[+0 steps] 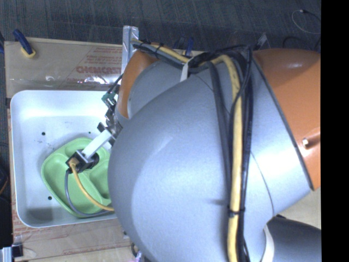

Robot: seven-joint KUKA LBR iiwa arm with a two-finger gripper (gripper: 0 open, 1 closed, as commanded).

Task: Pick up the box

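A pale green, rounded, dish-like thing lies in the left white bin, near its front right. The grey arm reaches in from the right and covers most of the view. My gripper is low over the left bin's right side, right beside and partly above the green thing. The arm's bulk hides most of the gripper. Whether it touches the green thing cannot be made out.
The left bin's back and left floor is bare white with a few dark specks. A cardboard sheet with clear film lies behind the bin. A blue and yellow clamp sits at the back left corner.
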